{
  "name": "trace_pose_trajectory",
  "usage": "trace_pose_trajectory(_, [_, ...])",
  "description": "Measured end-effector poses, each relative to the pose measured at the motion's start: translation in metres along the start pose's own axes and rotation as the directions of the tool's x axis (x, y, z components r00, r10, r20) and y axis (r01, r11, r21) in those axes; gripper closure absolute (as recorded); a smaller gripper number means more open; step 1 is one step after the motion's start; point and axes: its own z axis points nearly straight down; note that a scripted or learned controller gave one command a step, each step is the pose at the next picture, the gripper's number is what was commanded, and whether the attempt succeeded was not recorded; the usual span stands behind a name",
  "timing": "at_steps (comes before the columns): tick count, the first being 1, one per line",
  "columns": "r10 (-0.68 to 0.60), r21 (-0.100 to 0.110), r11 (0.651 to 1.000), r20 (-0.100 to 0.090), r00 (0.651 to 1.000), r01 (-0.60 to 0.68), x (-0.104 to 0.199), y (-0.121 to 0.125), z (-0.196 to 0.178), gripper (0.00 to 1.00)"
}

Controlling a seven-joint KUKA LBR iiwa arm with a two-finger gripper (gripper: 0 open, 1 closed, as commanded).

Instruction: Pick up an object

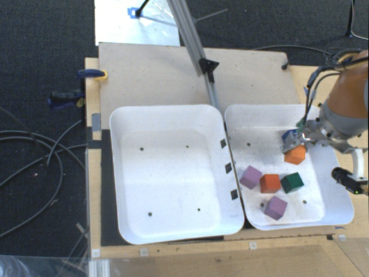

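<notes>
My gripper (293, 143) hangs over the upper right part of the right bin (253, 120), at the end of the grey arm with its orange band. An orange block (295, 155) lies tilted directly under the gripper's tip and touches it in this view; whether it is gripped is hidden. Lower in the same bin sit a purple block (250, 177), a red-orange block (270, 183) and a green block (292, 182) in a row. A second purple block (275, 207) lies near the bin's front wall.
The left bin (124, 126) stands beside the right one, with black clips along the shared wall. A grey pole (190, 27) slants down from the top to the gap between the bins. Cables run by the arm at the right.
</notes>
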Motion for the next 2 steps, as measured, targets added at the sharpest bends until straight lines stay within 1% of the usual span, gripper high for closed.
trace_pose_trajectory(1, [-0.006, 0.005, 1.000, -0.005, 1.000, 0.006, 0.066, 0.001, 0.069, 1.00])
trace_pose_trajectory(2, [-0.015, 0.001, 1.000, -0.008, 1.000, 0.015, 0.144, -0.052, -0.028, 1.00])
